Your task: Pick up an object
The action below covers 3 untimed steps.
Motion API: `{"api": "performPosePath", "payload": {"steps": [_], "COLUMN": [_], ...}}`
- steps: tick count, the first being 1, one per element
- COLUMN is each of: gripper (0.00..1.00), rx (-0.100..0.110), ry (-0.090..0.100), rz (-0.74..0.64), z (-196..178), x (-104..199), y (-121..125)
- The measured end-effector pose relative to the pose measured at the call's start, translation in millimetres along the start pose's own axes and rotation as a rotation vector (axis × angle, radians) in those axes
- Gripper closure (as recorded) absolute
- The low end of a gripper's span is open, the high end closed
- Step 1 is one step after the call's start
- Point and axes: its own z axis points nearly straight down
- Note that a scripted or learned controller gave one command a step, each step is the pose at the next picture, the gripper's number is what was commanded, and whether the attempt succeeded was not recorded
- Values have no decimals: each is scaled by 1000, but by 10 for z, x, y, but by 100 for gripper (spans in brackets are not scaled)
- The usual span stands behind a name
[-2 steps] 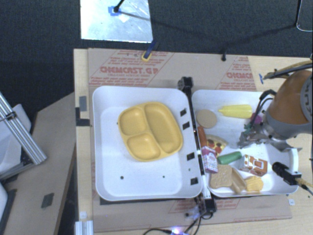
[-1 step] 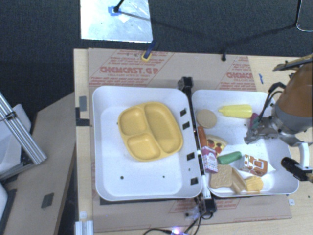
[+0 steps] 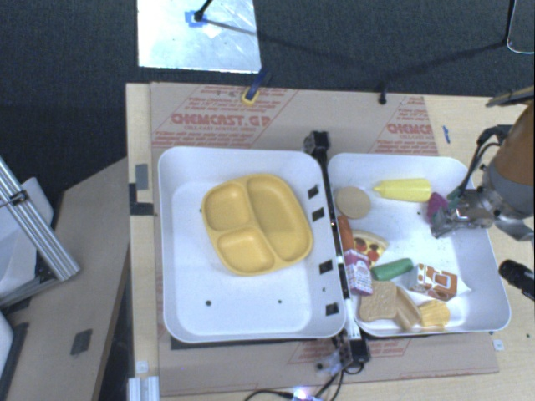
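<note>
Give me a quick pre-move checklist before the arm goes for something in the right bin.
1. Gripper over the right bin: ok, near its right wall.
2. Fingers free of load: cannot tell, a purple item sits right against them.
3. Targets present: ok, yellow squeeze bottle, green piece and bread slice lie in that bin.
4. Clutter: not ok, items at the bin's lower end touch.
5. Yellow divided tray out of the way: ok, in the left bin.

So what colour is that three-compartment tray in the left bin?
Yellow all over: the plastic three-compartment tray shows plainly in the camera view.
</note>
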Motion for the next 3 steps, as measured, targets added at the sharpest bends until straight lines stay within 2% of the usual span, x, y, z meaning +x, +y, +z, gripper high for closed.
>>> {"api": "performPosePath", "payload": {"steps": [1, 2, 3], "gripper": [100, 100, 100], "rx": [0, 3, 6], "ry": [0, 4, 4], "rz": [-2, -7, -6], "z": [-396, -490, -456], "x": [-5, 517, 918], "y": [20, -122, -221]}}
